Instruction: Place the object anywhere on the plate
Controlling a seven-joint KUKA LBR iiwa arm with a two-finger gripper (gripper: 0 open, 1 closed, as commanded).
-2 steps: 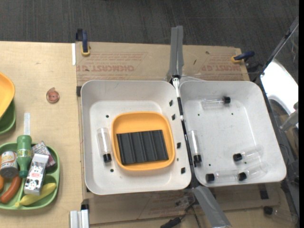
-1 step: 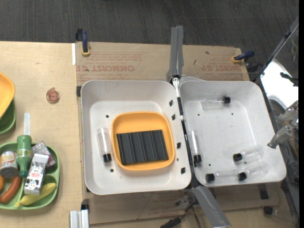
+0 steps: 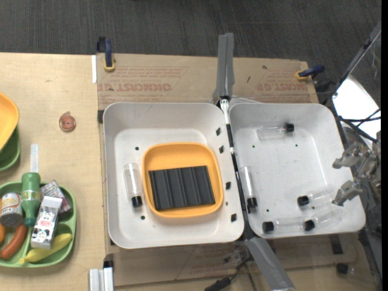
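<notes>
I'm seeing the gripper (image 3: 354, 177) hanging open and empty at the right bin's (image 3: 276, 117) right edge, vials (image 3: 314, 199) unpicked, orange plate (image 3: 182, 153) waiting.

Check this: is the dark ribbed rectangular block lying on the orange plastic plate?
Yes, the dark ribbed rectangular block lies flat within the orange plastic plate.

An orange plate (image 3: 182, 155) bears a dark grey ribbed block (image 3: 180, 186); both bins (image 3: 118, 162) are white, with black-capped clear vials (image 3: 131, 183).

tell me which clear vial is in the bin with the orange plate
The vial lying just left of the orange plate in the left bin; the others lie in the right bin.
</notes>
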